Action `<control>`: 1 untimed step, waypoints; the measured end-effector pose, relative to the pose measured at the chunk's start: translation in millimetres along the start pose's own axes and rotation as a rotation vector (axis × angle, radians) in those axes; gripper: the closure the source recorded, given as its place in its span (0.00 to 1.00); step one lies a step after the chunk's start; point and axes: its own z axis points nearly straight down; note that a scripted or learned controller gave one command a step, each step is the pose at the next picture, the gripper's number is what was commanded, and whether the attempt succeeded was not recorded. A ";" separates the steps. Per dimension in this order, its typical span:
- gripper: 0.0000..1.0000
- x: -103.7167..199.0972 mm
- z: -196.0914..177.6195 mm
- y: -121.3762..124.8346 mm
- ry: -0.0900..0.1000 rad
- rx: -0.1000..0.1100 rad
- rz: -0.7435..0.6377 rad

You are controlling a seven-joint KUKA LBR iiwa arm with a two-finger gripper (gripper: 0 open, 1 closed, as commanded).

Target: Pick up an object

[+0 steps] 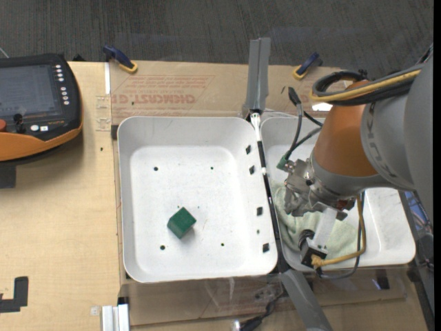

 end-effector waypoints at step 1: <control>1.00 13.8 0.3 -7.3 -0.001 0.000 0.079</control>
